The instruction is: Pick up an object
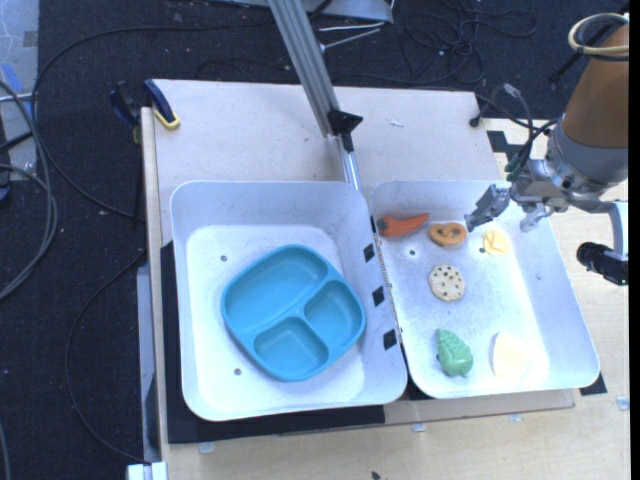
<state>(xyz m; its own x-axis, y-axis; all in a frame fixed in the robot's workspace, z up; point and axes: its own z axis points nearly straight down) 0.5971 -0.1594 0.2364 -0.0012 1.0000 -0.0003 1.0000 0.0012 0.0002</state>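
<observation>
Gripper (507, 208) hovering over right bin (560, 298), fingers spread wide, gripping nothing, just beside yellow piece (494, 241) and orange pretzel (447, 233).

Bright, even overhead light; white bins (200, 268) glare slightly, details soft.

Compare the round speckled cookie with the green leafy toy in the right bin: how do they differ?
The round speckled cookie is tan with dark spots; the green leafy toy is plain green. The cookie is round, the green toy elongated and lumpy. The cookie lies mid-bin, the green toy nearer the front edge. Both rest in the right white bin, untouched.
</observation>
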